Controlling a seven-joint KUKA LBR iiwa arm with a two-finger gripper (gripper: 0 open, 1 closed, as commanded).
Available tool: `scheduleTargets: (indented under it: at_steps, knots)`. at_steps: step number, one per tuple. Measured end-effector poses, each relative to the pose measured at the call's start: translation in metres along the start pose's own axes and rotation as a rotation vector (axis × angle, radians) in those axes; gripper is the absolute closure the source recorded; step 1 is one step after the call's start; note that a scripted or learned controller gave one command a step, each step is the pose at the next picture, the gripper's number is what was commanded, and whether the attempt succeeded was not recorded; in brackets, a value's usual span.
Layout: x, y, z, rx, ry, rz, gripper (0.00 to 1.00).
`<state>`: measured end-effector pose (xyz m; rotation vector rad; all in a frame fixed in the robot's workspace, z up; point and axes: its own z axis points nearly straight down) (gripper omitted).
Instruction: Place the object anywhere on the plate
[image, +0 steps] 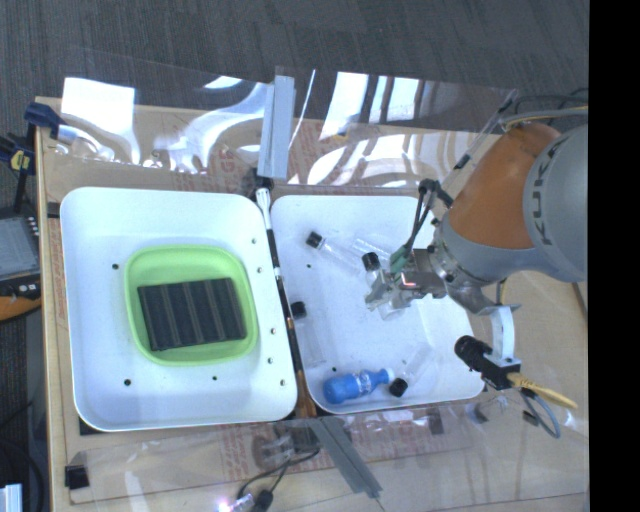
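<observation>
The blue bottle (355, 386) lies on its side at the lower edge of the right bin (440, 385), low and right of centre in the frame, its cap end pointing right toward a small black cap (398, 387) just beside it. It looks like light, stiff plastic with a smooth, rounded body, so it would likely roll or slip under a careless pinch; the best hold is probably across the middle of the body, fingers closing square to its long axis, clear of the bin wall it rests near.

The gripper (392, 290) hangs over the middle of the right bin, well above the bottle in the frame and apart from it. Whether it is open or closed cannot be told.

The green plate (140, 275), with a dark ribbed insert, sits in the left bin (85, 215), centre left.
</observation>
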<state>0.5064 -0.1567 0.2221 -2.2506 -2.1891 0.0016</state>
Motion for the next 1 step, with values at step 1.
scheduleTargets:
  at_steps: [1]
  knots:
    - [0.0000, 0.0000, 0.0000, 0.000, 0.000, 0.000, 0.00]
